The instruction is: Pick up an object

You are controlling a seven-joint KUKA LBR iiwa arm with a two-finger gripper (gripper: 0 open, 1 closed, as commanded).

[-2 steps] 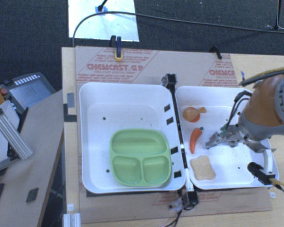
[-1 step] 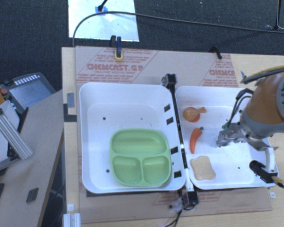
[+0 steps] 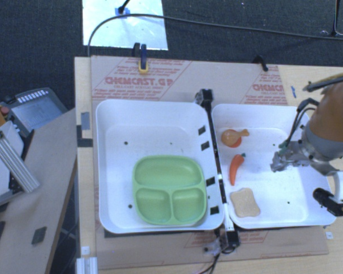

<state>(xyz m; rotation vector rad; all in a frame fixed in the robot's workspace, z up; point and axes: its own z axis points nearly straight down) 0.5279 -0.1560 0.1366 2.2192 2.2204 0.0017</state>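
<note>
Carrot lies in the right bin, near that bin's left wall, slanted with its green tip up. Just above it sits an orange scoop-like toy, and below it a tan slice of bread close to the bin's front edge. All three keep to the left third of the bin, each apart from the others, with bare white floor between them and the gripper. The gripper hangs over the middle of the bin, right of the carrot and not touching it; whether its fingers are apart or together cannot be told. The left bin holds a green divided plate toward its front right corner, leaving open room behind and to the left. Cardboard under the bins on the worktop reads "CHEMCAST" in red print.
</note>
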